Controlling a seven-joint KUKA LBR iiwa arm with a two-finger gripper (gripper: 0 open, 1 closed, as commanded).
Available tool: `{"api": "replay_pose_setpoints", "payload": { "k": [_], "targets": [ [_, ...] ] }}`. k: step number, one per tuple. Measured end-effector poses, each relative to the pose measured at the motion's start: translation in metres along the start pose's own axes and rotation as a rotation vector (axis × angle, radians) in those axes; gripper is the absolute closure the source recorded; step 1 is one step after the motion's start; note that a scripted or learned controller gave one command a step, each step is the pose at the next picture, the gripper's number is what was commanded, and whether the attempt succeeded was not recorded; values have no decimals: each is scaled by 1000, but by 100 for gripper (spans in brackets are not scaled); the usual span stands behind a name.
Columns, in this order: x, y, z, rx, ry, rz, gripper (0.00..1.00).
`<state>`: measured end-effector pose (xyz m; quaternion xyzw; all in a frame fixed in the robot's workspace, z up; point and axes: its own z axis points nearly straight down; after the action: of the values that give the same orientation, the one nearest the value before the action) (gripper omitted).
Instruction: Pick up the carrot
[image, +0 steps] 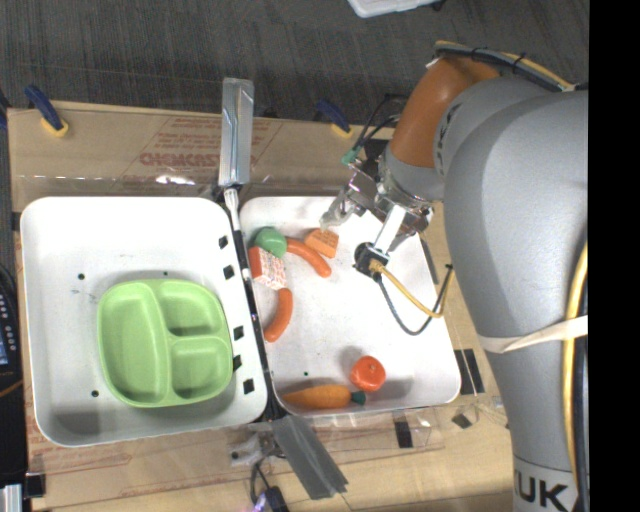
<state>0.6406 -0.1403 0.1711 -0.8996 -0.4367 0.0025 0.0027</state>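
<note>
A: Two fingers of the gripper (350, 232) appear spread, nothing between them. Carrot (318, 397) location?

B: Near wall of right bin (436, 365). Risk: grabbing the nearby sausage (309, 257) instead.

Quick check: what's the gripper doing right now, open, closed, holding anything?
Gripper: open, holding nothing, fingers spread above the right bin near its far edge. The carrot lies at the bin's near edge, untouched.

- The arm (520, 200) runs off the right and bottom edges.
- The gripper (352, 232) is too small to read its tips.
- The carrot (318, 397) lies partly behind the right bin (440, 340) rim, perhaps.
</note>
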Motion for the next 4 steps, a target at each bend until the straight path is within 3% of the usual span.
{"api": "replay_pose_setpoints", "payload": {
  "k": [1,2,3,4],
  "targets": [
    [10,9,10,-2,0,-350,0],
    [-20,-36,81,-2,0,-210,0],
    [-27,34,-3,-8,2,-256,0],
    [1,20,-31,-5,1,15,0]
  ]
}}
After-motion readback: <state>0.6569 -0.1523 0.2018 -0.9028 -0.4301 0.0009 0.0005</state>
